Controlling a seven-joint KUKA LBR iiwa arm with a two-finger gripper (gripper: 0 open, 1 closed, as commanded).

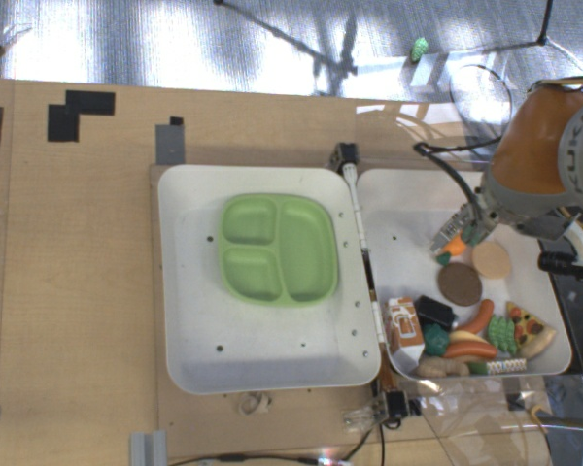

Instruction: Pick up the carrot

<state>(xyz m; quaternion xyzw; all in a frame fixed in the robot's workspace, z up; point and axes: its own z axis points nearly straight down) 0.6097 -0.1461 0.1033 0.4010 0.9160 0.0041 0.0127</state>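
Note:
The carrot (450, 250) is a small orange piece with a green end, lying in the upper middle of the right bin (398, 202). My gripper (455, 233) comes down from the grey and orange arm (539, 163) on the right, and its tip is right at the carrot's upper end. From this angle the tip and the carrot overlap, so whether the carrot is gripped is unclear.
Just below the carrot lie a brown disc (460, 282) and a tan disc (492, 259). Several toy foods crowd the right bin's lower part: a red sausage (477, 316), a small carton (403, 323), a pizza slice (530, 328). The left bin (189, 338) holds a green divided plate (276, 248).

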